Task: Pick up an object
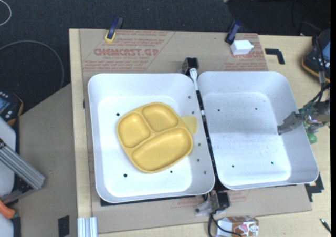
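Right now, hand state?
Hand: over the right white plastic bin's right edge, nothing seen held; open or shut cannot be told.

red "CHEMCAST GP" lettering on the brown board (131,49) behind the bins, partly repeated at right

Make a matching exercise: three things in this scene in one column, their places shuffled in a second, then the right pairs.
Things:
1. yellow divided plate
2. gripper
3. small white block

Places:
A. on the board beyond the bins
B. in the left bin
C. at the right bin's right rim

Pairs: 1-B, 2-C, 3-A
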Controlling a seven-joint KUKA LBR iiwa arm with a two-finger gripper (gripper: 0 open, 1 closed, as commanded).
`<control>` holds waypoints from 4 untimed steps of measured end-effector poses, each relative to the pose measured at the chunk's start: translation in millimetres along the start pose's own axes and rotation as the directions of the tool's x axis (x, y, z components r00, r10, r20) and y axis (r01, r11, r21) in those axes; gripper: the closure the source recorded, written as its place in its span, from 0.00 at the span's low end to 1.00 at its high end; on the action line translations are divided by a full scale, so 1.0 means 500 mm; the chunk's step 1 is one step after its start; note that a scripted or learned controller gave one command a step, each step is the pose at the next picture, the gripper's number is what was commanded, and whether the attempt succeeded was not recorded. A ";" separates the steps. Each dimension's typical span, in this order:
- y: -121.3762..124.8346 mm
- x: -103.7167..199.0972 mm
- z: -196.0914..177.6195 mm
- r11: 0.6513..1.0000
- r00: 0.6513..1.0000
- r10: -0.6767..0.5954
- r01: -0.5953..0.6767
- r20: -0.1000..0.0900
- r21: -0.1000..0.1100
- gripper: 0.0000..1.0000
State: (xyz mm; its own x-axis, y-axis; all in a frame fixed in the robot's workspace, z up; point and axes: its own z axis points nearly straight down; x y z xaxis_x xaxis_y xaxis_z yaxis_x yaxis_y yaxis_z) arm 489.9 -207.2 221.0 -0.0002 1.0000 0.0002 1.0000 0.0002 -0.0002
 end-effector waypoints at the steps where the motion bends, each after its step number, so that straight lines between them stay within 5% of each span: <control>1: -0.019 0.057 -0.329 1.000 1.000 -0.005 0.005 0.005 -0.016 0.00; 2: -0.019 0.281 -0.590 1.000 1.000 -0.013 0.013 0.000 -0.019 0.00; 3: -0.019 0.269 -0.595 1.000 1.000 -0.001 0.001 0.002 -0.007 1.00; 4: -0.022 0.303 -0.379 1.000 1.000 0.000 0.000 -0.001 0.008 1.00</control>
State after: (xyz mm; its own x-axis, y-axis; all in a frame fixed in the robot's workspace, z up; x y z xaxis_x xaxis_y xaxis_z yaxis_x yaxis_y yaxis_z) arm 478.8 -55.6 410.5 0.0003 1.0000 0.0013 1.0000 -0.0003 -0.0082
